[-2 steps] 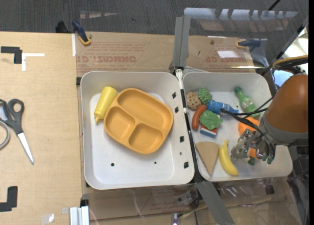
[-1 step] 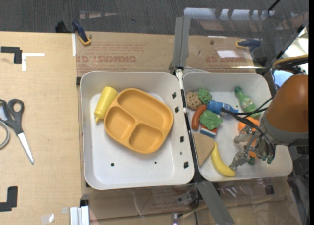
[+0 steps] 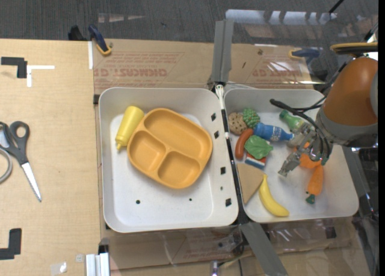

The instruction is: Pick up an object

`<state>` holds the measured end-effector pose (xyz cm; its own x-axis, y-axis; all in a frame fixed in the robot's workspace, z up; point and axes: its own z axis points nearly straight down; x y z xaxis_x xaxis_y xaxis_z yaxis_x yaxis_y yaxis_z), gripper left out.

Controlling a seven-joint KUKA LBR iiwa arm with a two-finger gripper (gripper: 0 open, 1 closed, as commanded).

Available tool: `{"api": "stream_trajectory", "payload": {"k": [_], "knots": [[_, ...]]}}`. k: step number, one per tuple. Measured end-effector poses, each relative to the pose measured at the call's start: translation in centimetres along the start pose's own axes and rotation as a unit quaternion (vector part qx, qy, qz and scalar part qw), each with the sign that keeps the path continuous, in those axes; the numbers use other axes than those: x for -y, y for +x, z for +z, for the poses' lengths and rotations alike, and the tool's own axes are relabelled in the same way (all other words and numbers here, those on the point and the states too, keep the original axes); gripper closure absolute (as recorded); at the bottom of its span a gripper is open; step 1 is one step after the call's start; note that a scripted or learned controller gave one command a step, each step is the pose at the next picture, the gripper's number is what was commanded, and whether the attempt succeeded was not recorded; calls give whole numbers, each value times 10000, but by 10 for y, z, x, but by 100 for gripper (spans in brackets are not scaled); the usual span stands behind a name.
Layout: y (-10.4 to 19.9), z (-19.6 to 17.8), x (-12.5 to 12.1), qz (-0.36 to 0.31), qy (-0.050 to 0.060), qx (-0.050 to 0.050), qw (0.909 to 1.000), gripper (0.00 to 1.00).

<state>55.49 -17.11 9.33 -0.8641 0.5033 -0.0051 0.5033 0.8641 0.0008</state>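
On the bench at your nine o'clock lie the scissors [image 3: 21, 154], well apart from the bins. The left bin [image 3: 120, 208] holds an orange divided plate [image 3: 169, 147] near its centre, with a yellow bottle [image 3: 127, 126] touching the plate's ten o'clock edge. In the right bin [image 3: 337, 208] you have a cluster toward eleven o'clock — a cookie [image 3: 236, 122], a green leafy piece [image 3: 251, 116], a blue bottle [image 3: 271, 131], a red sausage [image 3: 241, 144] and a green piece on a small box [image 3: 258, 148]. A banana [image 3: 271, 198] lies at six o'clock. The gripper [image 3: 291, 165] hangs near the bin's centre, just beside the carrot [image 3: 314, 181] at its four o'clock; its fingers look slightly apart, with nothing between them.
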Motion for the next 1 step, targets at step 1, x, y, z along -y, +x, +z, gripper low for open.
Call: {"api": "stream_trajectory", "payload": {"k": [1], "knots": [[-1, -10, -1, -12, -2, 20, 10000, 100]]}}
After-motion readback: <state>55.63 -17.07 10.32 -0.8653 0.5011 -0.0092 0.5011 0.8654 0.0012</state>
